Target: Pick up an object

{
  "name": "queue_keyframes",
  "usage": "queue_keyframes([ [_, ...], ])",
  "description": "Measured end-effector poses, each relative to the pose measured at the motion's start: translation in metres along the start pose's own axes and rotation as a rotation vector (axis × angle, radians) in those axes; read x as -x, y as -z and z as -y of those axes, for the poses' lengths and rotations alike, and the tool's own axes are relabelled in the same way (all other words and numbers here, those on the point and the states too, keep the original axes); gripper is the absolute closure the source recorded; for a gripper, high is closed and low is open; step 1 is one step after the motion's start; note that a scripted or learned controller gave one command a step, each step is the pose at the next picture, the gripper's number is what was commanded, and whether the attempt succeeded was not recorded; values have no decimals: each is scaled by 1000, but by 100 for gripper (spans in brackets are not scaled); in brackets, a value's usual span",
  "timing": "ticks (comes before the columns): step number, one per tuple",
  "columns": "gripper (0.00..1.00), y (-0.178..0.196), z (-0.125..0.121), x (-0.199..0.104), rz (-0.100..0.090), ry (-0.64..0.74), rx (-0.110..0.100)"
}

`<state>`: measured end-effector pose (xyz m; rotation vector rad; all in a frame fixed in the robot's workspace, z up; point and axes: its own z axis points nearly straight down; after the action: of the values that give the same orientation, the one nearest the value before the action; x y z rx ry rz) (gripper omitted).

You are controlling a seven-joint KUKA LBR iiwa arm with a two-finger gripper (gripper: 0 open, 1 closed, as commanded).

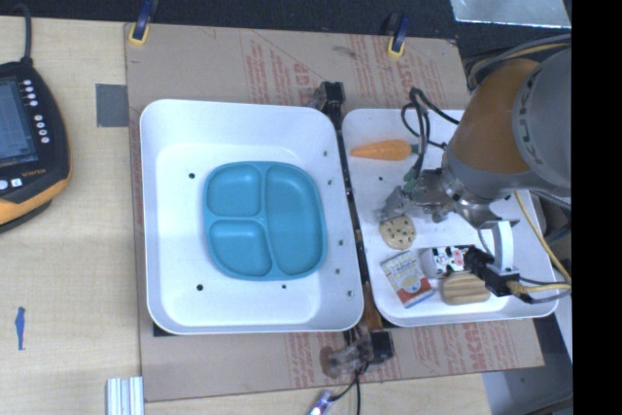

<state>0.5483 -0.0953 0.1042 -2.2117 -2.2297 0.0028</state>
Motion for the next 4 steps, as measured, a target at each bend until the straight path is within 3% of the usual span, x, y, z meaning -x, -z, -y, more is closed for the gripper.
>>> queue_keyframes([
  [1,0,-13,-23,0,-1,-5,-1],
  [2,0,-13,19,-4,0,-2,-2],
  [4,0,-12,-22,2,-1,-6,0],
])
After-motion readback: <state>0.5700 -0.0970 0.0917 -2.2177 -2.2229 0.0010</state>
